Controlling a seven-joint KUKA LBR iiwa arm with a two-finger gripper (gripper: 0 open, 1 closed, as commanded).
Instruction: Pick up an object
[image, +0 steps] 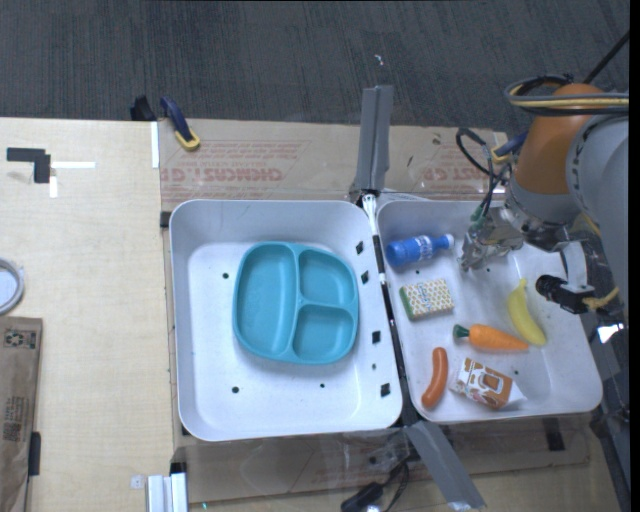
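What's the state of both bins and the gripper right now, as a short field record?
left bin: holds a teal divided plate
right bin: blue bottle, green sponge, banana, carrot, sausage, small carton
gripper: over the back of the right bin, just right of the blue bottle
grasp: nothing seen between the fingers
nearest items: blue bottle, banana

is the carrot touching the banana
Cannot tell. In the camera view the carrot's tip reaches the banana's lower end, with no plain gap or contact visible.
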